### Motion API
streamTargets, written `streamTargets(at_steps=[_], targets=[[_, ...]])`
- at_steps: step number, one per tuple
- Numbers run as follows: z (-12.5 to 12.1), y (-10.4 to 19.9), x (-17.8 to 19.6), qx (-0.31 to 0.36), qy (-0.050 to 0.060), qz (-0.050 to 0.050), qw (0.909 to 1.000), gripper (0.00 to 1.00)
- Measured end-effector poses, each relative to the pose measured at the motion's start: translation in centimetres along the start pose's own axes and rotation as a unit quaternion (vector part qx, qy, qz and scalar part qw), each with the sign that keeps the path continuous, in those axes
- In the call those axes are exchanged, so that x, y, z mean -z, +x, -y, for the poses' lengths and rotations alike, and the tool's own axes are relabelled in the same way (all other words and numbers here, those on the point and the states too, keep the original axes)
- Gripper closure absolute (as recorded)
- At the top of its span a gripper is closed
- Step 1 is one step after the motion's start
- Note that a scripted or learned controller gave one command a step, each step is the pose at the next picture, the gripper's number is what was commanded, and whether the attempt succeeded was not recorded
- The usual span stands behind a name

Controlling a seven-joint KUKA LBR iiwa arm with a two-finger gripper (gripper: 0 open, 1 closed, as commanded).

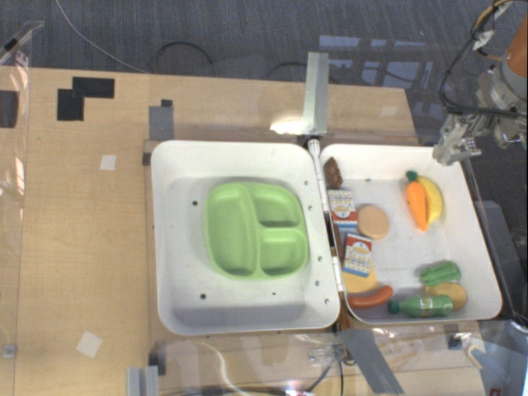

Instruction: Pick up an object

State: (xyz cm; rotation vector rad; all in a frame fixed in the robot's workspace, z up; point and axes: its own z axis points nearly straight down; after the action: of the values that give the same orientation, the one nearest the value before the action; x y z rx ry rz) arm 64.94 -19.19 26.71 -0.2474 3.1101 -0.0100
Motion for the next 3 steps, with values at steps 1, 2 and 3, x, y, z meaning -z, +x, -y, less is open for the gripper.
streamTargets(at_steps=[1, 2, 3], targets=[[-8.5, -2.0, -4.3, -0.049, -0.005, -0.007, 0.9988, 1.00], [-4.8, 0.2, -12.2, 0.105, -0.005, -0.008, 0.9944, 1.00], [2.0, -1.9, 0.5, 0.177, 0.000, -0.001, 0.9842, 1.00]])
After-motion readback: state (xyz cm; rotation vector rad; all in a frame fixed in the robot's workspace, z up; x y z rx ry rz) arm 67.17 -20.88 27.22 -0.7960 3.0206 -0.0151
